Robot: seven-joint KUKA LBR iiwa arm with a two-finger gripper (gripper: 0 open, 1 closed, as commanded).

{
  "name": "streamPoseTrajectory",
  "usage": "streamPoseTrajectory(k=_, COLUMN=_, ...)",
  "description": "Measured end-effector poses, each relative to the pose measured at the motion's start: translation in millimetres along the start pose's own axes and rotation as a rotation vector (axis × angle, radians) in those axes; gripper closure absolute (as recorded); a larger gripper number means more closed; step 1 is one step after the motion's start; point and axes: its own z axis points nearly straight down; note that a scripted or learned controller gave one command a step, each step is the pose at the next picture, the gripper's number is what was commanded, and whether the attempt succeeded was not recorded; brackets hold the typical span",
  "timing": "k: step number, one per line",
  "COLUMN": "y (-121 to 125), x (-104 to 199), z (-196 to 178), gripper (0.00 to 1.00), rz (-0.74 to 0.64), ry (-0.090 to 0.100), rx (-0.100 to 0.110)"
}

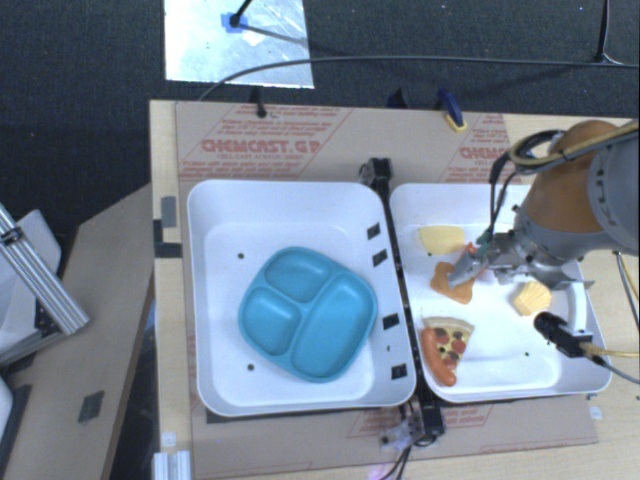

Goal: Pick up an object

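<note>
Gripper (pixel 466 265) fingers closed on flat orange piece (pixel 450 284) in right bin (pixel 500 383), w/ pizza slice (pixel 444 347); left bin (pixel 215 368): blue plate (pixel 307 313).

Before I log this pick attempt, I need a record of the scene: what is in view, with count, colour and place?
Bins: two, white, side by side on the bench.
Divided plate: one, blue, in the left bin.
Pizza slice: one, red and orange, front of the right bin.
Pale yellow piece: one, back of the right bin.
Orange piece: one, middle of the right bin, at the gripper's tip.
Yellow wedge: one, right bin, beside the arm.
Foil sheet: one, silver, behind the bench.
Gripper: one, grey, over the right bin.
</note>
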Motion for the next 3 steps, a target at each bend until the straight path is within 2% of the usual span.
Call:
streamPoseTrajectory(k=1, y=1, x=0, z=-13, gripper=1.0, rz=0.0, ry=-0.002, rx=-0.004)
streamPoseTrajectory(k=3, y=13, x=9, z=-126, gripper=1.0, rz=-0.005, ry=-0.002, rx=-0.01)
